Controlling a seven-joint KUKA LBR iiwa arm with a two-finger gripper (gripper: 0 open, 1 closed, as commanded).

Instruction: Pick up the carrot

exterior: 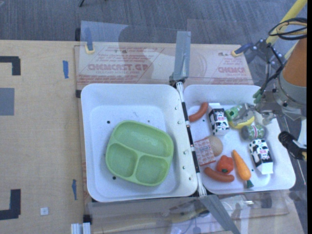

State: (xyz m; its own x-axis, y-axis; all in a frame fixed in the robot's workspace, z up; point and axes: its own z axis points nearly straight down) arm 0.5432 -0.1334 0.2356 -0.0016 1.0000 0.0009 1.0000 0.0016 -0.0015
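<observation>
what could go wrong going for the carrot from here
1. The carrot lies tight between the red pepper and a milk carton; the descent may bump either one.
2. The arm sits over the bin's far right edge, so its path crosses the banana.

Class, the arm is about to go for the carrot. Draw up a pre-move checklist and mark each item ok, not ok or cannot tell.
1. Carrot in view in the right bin: ok.
2. Carrot top uncovered: ok.
3. Space round the carrot: not ok; red pepper and milk carton lie close on either side.
4. Gripper above the carrot: not ok; it sits near the banana.
5. Fingers open: cannot tell.
</observation>
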